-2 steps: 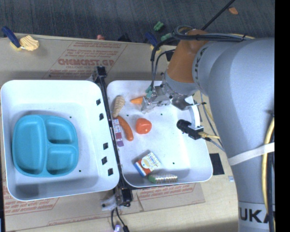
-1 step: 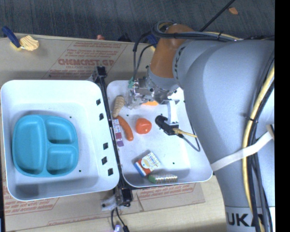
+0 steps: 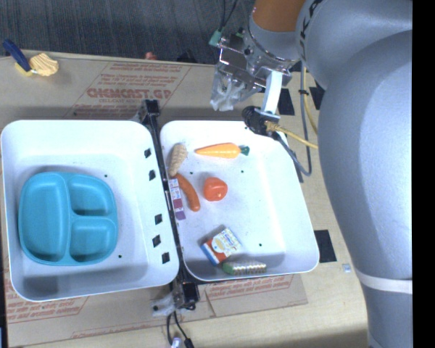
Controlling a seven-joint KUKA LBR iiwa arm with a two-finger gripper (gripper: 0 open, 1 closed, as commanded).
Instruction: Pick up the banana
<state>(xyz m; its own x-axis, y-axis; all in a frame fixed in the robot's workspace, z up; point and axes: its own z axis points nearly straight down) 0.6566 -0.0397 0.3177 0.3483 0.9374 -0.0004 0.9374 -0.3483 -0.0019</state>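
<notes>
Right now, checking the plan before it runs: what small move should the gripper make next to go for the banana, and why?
Probably shift left in the view and nearer the camera: the gripper hangs over the right bin's far rim, while the pale, elongated piece most like a banana lies at that bin's left edge.

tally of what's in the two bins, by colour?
Orange or red: 3 - carrot, sausage, tomato
Tan: 1 - bread roll
Blue: 1 - divided plate
Green: 1 - corn cob
Mixed colours: 1 - small carton
Total: 7
</notes>
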